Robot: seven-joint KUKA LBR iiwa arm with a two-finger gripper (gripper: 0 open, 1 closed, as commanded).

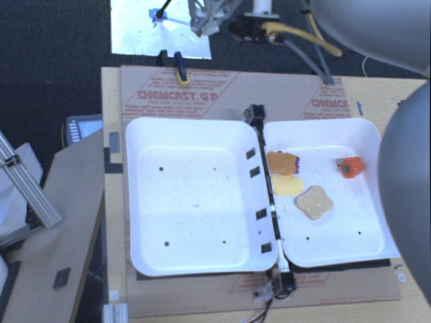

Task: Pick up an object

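Toy food items, 4 in all, lie in the right bin [369,134]: an orange-and-purple piece [283,163] near its left wall, a flat yellow piece [287,186] just below it, a tan slice of toast [314,202] touching that yellow piece's lower right, and a red-orange tomato-like piece [350,167] apart toward the right. The left bin [135,180] sits beside it on the counter [81,200]. The tool [210,9] hangs well above the bins at top; I cannot tell its state.
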